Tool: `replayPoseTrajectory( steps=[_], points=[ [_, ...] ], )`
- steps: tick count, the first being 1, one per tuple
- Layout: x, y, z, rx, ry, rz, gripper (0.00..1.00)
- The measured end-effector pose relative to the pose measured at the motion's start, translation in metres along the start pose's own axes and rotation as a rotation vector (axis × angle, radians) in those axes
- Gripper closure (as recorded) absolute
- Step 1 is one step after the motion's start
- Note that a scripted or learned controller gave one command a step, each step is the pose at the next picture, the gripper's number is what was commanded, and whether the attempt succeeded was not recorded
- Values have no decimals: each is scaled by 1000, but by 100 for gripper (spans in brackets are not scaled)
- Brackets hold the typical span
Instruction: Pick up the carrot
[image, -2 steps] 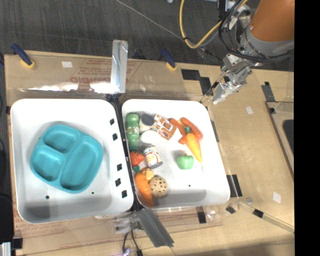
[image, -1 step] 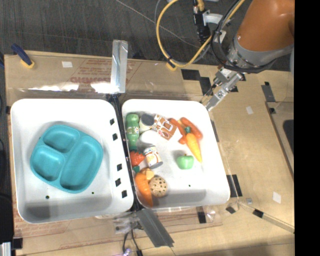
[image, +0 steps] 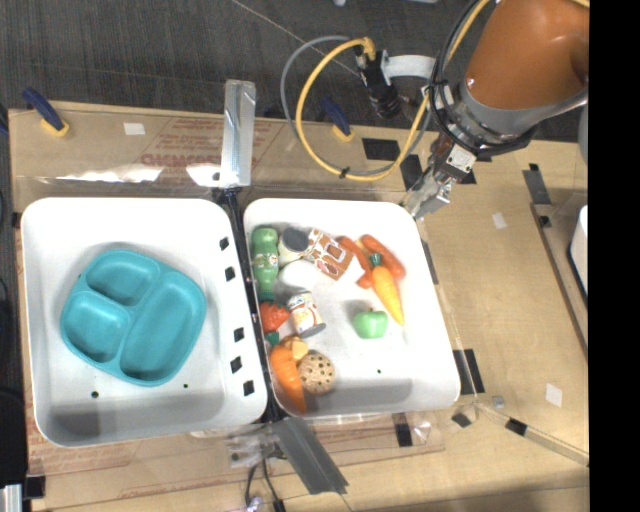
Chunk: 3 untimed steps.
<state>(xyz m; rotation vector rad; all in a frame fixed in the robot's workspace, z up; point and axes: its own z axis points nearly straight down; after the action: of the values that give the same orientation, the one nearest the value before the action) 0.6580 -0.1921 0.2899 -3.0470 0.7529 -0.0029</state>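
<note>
One carrot (image: 388, 293) is the target, and it lies untouched in the right bin (image: 432, 330), toward that bin's far right part, its green top pointing to the far side and its orange-yellow tip aimed at the near right. Just beside its top sits a reddish-orange piece of toy food (image: 383, 254), touching or nearly so, and a patterned packet (image: 330, 256) lies to the left of that. A green pepper (image: 371, 323) rests near the carrot's tip, a little apart from it. Further left are a small can (image: 305, 314), a green bottle (image: 264, 252), and at the near edge a cookie (image: 317, 371) beside an orange item (image: 285, 372).

The gripper (image: 428, 193) hangs above the bin's far right corner, well apart from the carrot, with nothing between its fingers; whether they are spread or closed I cannot tell. The left bin (image: 40, 300) holds a teal divided plate (image: 133, 315).

As I judge it, nothing of the task is done: reach, descent, grasp and lift all remain.
</note>
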Motion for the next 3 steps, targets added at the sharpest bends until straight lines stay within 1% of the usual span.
replayPoseTrajectory(
  steps=[1,2,3],
  points=[
    [7,13,-32,1,2,-291,100],
    [7,13,1,2,-1,-292,100],
    [7,12,-19,4,3,-291,100]
  ],
)
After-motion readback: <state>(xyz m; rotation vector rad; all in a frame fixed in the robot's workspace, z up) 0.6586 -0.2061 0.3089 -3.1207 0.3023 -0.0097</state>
